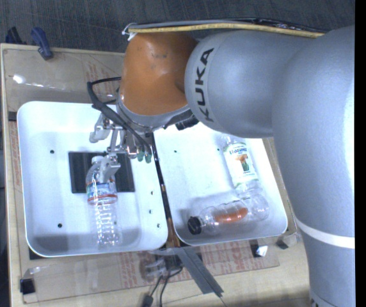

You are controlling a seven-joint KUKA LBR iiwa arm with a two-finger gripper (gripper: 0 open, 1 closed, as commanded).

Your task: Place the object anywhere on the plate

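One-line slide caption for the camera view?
Arm's tool over the left bin, at the top of a clear water bottle lying across the black plate.

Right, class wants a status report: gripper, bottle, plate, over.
Gripper over left bin, at bottle top. Clear bottle lying partly on black plate. Two bottles in right bin.

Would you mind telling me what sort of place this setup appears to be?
Probably a robotics lab bench: a grey KUKA arm reaches over two shallow white bins, with blue clamps holding the wooden board.

clear bottle [104, 204] overlapping black plate [80, 171], left bin floor [45, 190] around open
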